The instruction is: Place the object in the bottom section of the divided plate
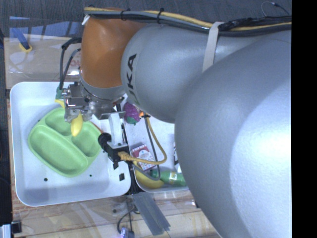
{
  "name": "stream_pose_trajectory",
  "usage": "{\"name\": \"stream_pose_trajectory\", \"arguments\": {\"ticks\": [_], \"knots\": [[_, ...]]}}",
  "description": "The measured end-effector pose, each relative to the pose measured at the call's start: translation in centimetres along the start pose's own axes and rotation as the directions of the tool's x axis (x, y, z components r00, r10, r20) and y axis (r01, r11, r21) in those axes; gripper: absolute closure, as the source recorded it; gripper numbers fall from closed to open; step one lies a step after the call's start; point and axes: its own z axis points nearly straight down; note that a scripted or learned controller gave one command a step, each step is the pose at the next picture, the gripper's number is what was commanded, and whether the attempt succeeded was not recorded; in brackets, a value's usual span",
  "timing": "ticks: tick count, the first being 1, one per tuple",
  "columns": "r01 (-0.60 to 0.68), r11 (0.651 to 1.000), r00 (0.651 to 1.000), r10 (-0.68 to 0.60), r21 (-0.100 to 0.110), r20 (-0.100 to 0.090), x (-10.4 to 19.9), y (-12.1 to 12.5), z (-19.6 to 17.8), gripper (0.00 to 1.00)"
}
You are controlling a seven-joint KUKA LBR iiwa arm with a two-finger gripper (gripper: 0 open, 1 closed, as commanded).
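A light green divided plate point(54, 150) lies in the left white bin point(29, 192). It has one long section toward the lower left and two smaller ones toward the upper right. My gripper point(75, 115) hangs over the plate's upper part, below the orange band. A small yellow elongated object point(76, 126) points down from between its fingers, which look shut on its top end. The object's lower tip is over the ridge between the two smaller sections; whether it touches the plate I cannot tell.
The grey arm covers most of the right bin point(148, 190). Showing there are a purple item point(132, 112), a red packet point(140, 151), a yellow banana-like piece point(147, 181) and a green bottle point(171, 176). A black cable with connector point(106, 144) hangs by the plate's right edge.
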Motion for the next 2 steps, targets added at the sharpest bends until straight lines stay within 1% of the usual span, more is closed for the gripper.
{"name": "stream_pose_trajectory", "arguments": {"ticks": [1, 2], "knots": [[0.062, 0.998, 0.998, -0.062, 0.000, 0.000, -0.14, -2.99, 1.65, 1.00], [0.062, 0.998, 0.998, -0.062, 0.000, 0.000, -0.12, -2.99, 1.63, 0.00]]}}
